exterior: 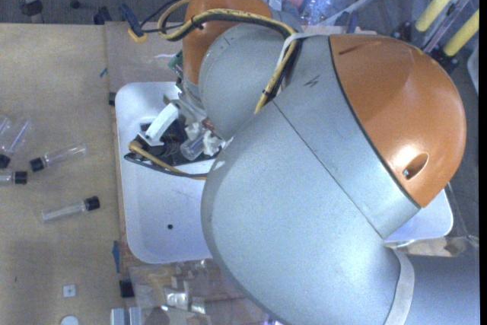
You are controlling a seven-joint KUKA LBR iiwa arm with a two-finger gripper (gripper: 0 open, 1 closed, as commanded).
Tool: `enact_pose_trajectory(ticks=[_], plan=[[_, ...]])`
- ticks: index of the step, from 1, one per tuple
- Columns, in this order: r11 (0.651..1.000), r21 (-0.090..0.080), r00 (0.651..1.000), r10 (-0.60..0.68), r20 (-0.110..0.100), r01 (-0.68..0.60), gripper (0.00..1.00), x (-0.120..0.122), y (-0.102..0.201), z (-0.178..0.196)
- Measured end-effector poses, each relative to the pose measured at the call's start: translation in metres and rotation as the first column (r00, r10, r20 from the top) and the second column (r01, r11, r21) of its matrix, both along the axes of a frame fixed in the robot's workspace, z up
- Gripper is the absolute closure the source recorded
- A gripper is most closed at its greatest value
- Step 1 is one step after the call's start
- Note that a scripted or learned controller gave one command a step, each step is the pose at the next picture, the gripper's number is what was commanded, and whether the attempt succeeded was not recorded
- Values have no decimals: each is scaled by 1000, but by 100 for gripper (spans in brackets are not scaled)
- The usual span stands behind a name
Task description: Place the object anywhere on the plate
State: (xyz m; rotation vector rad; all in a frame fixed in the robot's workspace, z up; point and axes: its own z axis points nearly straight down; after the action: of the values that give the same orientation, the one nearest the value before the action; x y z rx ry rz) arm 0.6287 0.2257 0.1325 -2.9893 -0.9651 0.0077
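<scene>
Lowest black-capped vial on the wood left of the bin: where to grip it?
Grip the vial at mid-tube, from straight above, closing across its narrow width. It lies flat on the wooden bench, long axis roughly left-right, black cap toward the white bin, bare wood along both long sides.

camera: above bench, slanted down | near: arm (319, 186) bulks close to lens | below: white bin (152, 224)

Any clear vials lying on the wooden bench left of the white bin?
Yes, several black-capped vials lie on the bench left of the white bin.
</scene>
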Motion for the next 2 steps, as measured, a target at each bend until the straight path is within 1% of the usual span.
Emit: enact_pose_trajectory(ticks=[1,2], plan=[[929,1,929,370,1,-370,100,30,0,22],[898,2,898,441,1,-441,100,-55,0,-42]])
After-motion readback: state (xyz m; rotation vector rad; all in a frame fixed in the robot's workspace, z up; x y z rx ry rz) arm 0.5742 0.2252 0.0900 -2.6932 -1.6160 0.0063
